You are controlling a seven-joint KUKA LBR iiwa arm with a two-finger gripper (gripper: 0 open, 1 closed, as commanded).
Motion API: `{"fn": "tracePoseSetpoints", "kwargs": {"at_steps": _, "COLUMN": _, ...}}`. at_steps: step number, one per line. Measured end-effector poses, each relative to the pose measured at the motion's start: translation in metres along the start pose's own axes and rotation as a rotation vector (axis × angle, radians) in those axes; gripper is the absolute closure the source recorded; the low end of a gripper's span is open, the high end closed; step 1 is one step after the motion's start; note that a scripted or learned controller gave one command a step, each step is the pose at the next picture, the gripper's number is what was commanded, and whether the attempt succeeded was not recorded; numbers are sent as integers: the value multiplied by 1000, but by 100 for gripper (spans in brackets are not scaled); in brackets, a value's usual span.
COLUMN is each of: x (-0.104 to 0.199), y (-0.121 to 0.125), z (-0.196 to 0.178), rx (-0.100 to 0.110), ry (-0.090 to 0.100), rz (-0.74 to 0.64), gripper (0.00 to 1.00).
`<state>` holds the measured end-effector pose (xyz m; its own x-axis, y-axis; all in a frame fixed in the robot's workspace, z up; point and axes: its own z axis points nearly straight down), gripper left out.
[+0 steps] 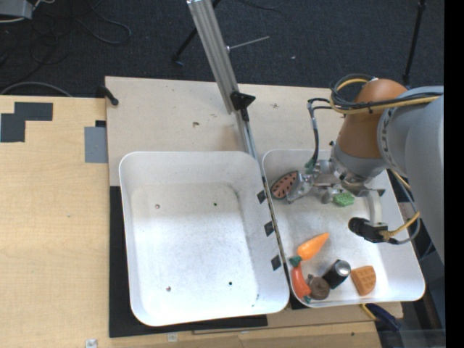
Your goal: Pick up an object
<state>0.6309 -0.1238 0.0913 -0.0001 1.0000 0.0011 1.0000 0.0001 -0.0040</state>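
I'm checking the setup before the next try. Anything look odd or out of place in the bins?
Nothing looks spilled or broken. The toys crowd the right bin, mostly at its near edge.

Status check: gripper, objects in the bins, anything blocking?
Gripper low in right bin, beside red-brown object; grip unconfirmed. Green piece just right of it. Carrot, dark can, orange block loose near front. Nothing blocking.

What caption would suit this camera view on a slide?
Arm's gripper low in the right bin, by a brown toy and green piece; carrot nearer the front.
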Motion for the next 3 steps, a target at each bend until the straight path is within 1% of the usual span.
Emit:
{"fn": "tracePoseSetpoints", "kwargs": {"at_steps": 1, "x": -1, "y": 0, "z": -10, "rx": 1, "ry": 1, "rz": 4, "gripper": 100}}
{"fn": "tracePoseSetpoints", "kwargs": {"at_steps": 2, "x": -9, "y": 2, "z": -71, "rx": -7, "ry": -2, "rz": 5, "gripper": 100}}
{"fn": "tracePoseSetpoints", "kwargs": {"at_steps": 3, "x": -8, "y": 9, "z": -117, "rx": -8, "ry": -2, "rz": -1, "gripper": 100}}
